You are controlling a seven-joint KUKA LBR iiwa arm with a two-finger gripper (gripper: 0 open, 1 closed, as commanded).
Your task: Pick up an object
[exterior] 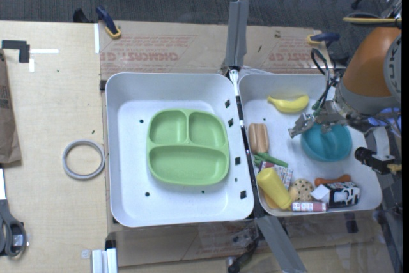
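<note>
My gripper (314, 122) hangs in the right bin (367, 166), just above the upper left edge of a blue bowl (329, 144). I see nothing held in it. A yellow banana (288, 103) lies a little up and left of it. Along the bin's left side are a hot dog bun (258, 137), a green stick (271, 160) and a yellow bottle (273, 187). Along the front wall lie a cookie (301, 188), an orange carrot (332, 181), a black and white carton (343, 194) and a pink tube (307, 206).
The left bin (121, 137) holds a green divided plate (188, 147). On the bench to the left lie a grey tape ring (84, 158), a brown bag (7, 112) and scissors (11, 236). A grey post (237, 32) stands behind the bins' shared wall.
</note>
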